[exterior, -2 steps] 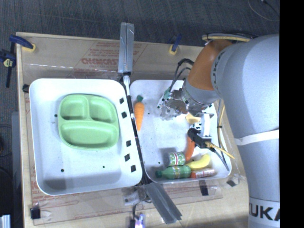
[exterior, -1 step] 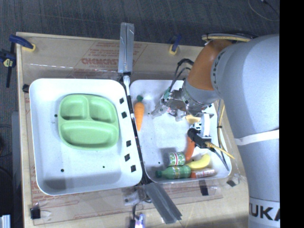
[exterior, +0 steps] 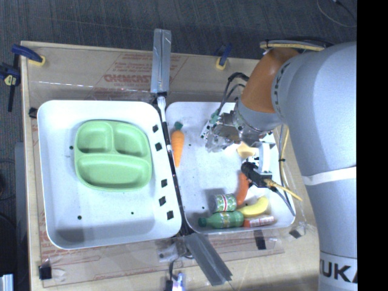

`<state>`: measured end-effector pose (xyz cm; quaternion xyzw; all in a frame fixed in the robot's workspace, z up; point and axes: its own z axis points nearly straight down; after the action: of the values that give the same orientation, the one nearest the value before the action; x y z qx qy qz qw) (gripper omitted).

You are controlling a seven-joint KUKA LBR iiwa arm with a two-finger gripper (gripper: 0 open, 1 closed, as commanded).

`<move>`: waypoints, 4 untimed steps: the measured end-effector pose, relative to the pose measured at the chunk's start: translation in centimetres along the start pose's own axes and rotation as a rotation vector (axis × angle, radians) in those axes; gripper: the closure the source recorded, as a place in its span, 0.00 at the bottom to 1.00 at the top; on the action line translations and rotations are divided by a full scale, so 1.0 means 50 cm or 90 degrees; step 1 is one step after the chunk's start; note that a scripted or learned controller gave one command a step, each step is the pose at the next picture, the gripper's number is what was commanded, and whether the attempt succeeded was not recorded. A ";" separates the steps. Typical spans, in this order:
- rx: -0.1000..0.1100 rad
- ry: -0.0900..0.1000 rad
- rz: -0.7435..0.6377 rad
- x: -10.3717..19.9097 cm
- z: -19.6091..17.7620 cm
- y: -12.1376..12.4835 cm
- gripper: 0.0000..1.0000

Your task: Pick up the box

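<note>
My gripper hangs low over the upper middle of the right bin, and the grey arm with its orange band reaches in from the right. A small pale yellow thing, possibly the box, lies just right of the gripper and is mostly hidden under the wrist. Nothing shows between the gripper's tips.
In the right bin, a carrot lies by the left wall. A second carrot, a banana, a small can and a green bottle crowd the front right. A green divided plate sits in the left bin.
</note>
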<state>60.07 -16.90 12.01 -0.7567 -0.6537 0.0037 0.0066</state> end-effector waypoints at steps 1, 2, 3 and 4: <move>0.000 0.000 -0.001 0.000 0.000 0.000 0.00; 0.001 0.000 -0.004 0.002 -0.019 0.000 1.00; -0.006 0.000 0.116 -0.074 -0.097 -0.055 1.00; -0.004 0.000 0.112 -0.072 -0.116 -0.054 1.00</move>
<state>56.97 -20.09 17.85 -0.8112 -0.5848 0.0019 0.0037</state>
